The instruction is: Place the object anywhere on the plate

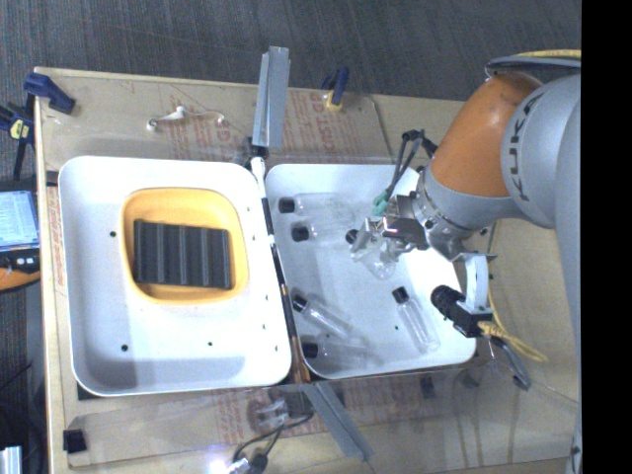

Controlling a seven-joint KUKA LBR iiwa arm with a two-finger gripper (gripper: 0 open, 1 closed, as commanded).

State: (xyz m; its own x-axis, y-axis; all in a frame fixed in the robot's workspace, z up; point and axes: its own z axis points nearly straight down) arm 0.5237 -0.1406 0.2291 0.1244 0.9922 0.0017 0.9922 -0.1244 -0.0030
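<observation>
The arm reaches in from the right and hangs its gripper low over the upper middle of the right bin, where the loose objects wait, so it stands at the picking end of the job and well apart from the plate. That yellow plate lies in the left bin with a dark ribbed block sitting on its middle, leaving bare yellow rim around it as the likely landing room. Several clear vials with black caps lie scattered on the right bin's floor. One vial lies just below and right of the gripper, its cap toward the upper left and its long axis running down to the lower right. Another vial rests near the bin's lower left, cap again toward the upper left, long axis slanting the same way. Something clear and glassy sits right at the gripper's tip, but I cannot tell whether it is between the fingers or merely under them, nor how wide the fingers stand. Which vial is the target is unclear; judging by position, it is the clear thing at the tip.
</observation>
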